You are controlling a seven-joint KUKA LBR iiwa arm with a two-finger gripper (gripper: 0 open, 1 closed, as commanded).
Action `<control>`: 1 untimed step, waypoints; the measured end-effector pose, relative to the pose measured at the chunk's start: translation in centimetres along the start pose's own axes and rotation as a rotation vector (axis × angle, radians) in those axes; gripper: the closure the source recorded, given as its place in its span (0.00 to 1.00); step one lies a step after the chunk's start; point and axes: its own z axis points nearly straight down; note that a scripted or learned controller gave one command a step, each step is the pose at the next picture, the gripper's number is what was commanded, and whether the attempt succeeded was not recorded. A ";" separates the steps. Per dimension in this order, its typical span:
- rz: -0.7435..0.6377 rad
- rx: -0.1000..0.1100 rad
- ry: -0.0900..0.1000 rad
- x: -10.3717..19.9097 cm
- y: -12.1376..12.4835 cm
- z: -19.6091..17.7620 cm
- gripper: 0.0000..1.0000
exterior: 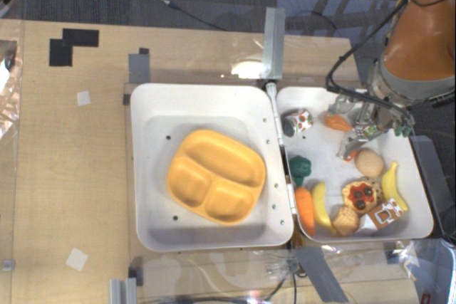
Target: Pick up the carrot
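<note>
A wooden bench point(64, 153) carries two shallow white bins set side by side. The left bin point(142, 224) holds a yellow divided plate point(216, 175), tilted slightly askew near its centre.

Just across the divider, the right bin point(420, 221) is crowded with toy food. The carrot point(305, 208) lies along the bin's left wall near the front corner, its long axis running roughly front to back in the view, with its broad end toward a dark green piece point(300, 166) and its tip toward the front rim. A small banana point(320, 204) lies just beside it on the right, nearly parallel. Further right sit a brown cookie point(345, 220), a tart with red fruit point(361, 195), a pale egg-shaped item point(369, 163), a second banana point(393, 186) and a red-and-white packet point(385, 213). Near the bin's back, a small can point(297, 122) lies on its side beside an orange piece point(337, 122).

The grey-and-orange arm point(420, 35) reaches in from the right, its wrist pointing down over the back of the right bin. The gripper point(350, 150) hangs well apart from the carrot, its fingers spread with nothing between them.
</note>
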 end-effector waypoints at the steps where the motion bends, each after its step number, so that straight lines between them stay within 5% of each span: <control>1: -0.056 0.002 -0.011 -4.4 -1.2 12.8 0.00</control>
